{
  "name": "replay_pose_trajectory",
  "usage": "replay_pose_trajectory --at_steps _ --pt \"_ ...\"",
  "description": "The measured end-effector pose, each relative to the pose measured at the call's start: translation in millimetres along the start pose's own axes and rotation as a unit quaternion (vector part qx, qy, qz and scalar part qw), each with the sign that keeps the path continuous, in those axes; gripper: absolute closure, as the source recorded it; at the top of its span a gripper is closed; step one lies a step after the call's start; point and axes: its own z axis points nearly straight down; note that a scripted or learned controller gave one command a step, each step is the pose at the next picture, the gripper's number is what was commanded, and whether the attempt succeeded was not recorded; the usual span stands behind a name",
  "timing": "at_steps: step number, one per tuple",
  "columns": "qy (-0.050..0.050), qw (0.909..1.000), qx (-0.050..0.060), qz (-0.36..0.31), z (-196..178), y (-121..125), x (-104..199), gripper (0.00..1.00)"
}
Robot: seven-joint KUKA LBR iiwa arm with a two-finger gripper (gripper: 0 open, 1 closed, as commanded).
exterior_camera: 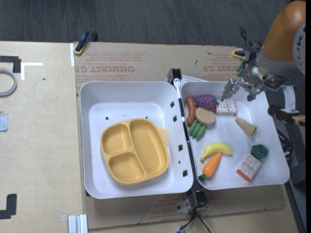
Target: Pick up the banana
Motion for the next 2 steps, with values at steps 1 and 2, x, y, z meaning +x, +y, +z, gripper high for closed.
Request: replay_pose_trajectory --at_steps 1,2 --pt "0.0 0.9994 0.0 -0.033 67 -57 29 0.0" --pt "0.0 0.9919 0.0 -0.127 107 -116 37 0.0"
